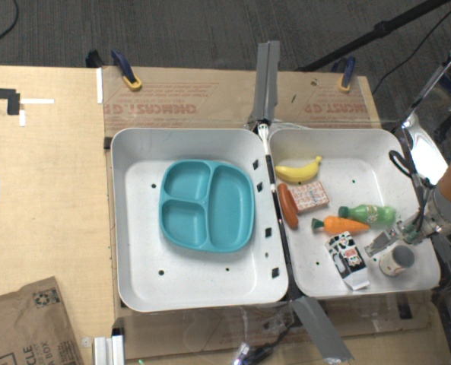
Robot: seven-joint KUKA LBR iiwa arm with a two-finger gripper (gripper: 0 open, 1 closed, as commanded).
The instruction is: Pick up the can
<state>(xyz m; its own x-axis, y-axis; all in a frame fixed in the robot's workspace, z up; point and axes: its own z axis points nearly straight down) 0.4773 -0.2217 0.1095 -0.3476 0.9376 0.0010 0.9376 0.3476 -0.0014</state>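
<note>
The can [398,260] is a small grey-beige cylinder standing in the near right corner of the right bin [362,152]. My gripper [392,240] reaches in from the right edge and hangs just above and slightly left of the can, very close to it. From this angle I cannot see whether it touches the can. Nothing is visibly held.
The right bin also holds a banana [298,171], a red sausage [287,205], a pink box [309,196], a carrot [343,224], a green bottle [368,214] and a white-black carton [348,259] left of the can. A teal divided plate [208,205] lies in the left bin [134,204].
</note>
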